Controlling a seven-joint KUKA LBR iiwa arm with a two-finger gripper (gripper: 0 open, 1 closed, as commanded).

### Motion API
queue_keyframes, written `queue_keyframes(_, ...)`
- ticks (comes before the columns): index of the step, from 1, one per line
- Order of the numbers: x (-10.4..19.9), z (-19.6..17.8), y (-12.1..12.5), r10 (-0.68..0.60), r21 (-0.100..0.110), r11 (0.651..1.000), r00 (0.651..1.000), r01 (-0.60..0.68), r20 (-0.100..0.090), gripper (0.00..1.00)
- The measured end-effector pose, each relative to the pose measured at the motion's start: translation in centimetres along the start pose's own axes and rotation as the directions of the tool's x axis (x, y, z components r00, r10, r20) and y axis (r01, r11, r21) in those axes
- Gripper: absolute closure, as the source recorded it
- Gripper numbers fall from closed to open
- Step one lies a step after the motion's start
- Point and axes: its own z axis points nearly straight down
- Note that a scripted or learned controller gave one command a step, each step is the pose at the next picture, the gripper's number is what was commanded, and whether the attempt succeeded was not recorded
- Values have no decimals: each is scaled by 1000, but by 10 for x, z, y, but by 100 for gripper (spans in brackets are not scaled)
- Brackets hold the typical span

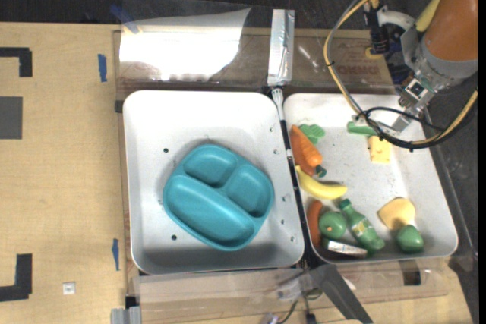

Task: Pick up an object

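We see the gripper (416, 89) above the right bin's (440, 197) far right corner; whether its pincer is apart or together, we cannot tell. The carrot (306, 149) lies near the left edge.

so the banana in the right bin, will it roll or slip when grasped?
The banana probably won't roll far: it is curved and lies flat. Its skin looks smooth and glossy, so it may slip. The carrot sits close, which may hinder finger access.

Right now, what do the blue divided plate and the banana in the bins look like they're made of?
Blue divided plate: seems moulded plastic, satin finish; uniform teal colour, rounded compartment walls, soft highlights.
Banana: probably toy plastic; even yellow, smooth surface with a faint sheen, though rubber or foam can't be ruled out.
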Motion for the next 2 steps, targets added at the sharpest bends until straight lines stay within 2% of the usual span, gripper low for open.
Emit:
queue_keyframes(1,9,-3,8,-390,-1,921,921,390,-3,100)
queue_keyframes(2,9,-3,8,-390,0,921,921,390,-2,0)
